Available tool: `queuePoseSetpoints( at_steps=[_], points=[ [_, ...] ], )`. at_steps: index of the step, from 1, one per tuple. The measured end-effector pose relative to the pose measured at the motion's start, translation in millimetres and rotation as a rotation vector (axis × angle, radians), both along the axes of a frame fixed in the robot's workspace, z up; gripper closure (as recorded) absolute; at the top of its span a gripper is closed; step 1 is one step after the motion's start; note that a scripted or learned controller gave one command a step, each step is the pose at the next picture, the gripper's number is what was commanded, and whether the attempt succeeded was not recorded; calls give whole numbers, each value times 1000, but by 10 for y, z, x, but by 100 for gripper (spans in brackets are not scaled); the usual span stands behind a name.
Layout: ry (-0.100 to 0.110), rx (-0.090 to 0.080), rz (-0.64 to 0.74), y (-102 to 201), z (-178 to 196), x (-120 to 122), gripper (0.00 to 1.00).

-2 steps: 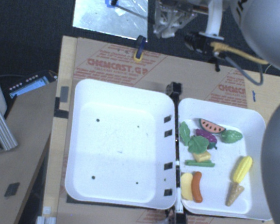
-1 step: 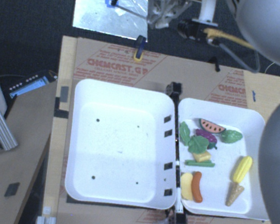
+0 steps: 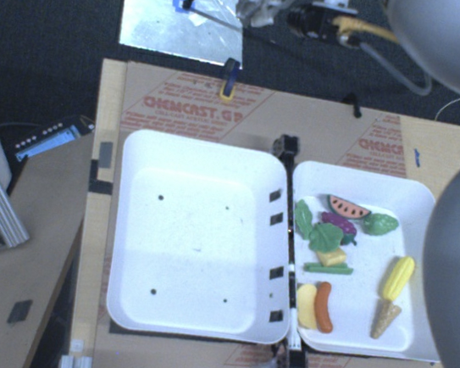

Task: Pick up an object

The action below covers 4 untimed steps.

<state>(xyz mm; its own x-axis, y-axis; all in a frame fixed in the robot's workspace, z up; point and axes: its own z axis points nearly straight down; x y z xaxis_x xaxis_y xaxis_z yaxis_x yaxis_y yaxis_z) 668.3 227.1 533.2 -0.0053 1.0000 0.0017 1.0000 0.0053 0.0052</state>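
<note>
The right bin point(image 3: 421, 197) holds several toy foods. A watermelon slice point(image 3: 347, 208) lies at its back, with a green leaf point(image 3: 381, 224) and a purple eggplant point(image 3: 339, 224) beside it. Toward the front lie a yellow corn cob point(image 3: 398, 277), a tan cone point(image 3: 384, 319), an orange sausage point(image 3: 324, 307) and a pale yellow piece point(image 3: 306, 304). My gripper point(image 3: 266, 0) hangs high at the top of the view, beyond the back of the bench and far from both bins. Nothing shows in it.
The left bin point(image 3: 199, 217) sits beside the right one on a cardboard sheet point(image 3: 190, 104). A yellow-and-blue clamp point(image 3: 228, 80) stands at the cardboard's back edge and a black clip point(image 3: 287, 146) at the bins' joint. The grey arm point(image 3: 459, 256) looms along the right side.
</note>
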Motion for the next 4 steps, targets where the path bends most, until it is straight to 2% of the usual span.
queuePoseSetpoints(
  at_steps=[1,2,3,4],
  points=[
    [2,-1,0,69,25,0,100],
    [9,-4,-14,-1096,-458,4,100],
    [-1,0,-1,-811,46,1,100],
    [4,-3,-9,-1388,22,2,100]
  ],
)
